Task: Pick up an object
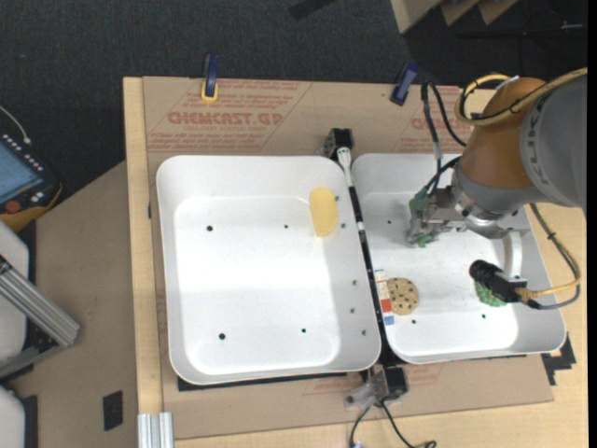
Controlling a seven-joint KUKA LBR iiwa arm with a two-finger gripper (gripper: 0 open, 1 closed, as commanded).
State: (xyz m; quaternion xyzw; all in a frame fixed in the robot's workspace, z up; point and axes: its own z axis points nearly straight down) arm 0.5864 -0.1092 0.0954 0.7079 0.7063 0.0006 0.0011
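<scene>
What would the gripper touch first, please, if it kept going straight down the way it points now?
Probably the bare white floor of the right bin: the gripper points down over its upper left part. The cookie lies nearer the camera, off that line. Height is unclear.

Two white bins are seen side by side — a yellow object (323,211) lies near the left bin's (187,278) right wall, a speckled cookie (402,296) by the right bin's (448,342) left wall. The gripper (424,224) is lowered into the right bin's upper half.
</scene>
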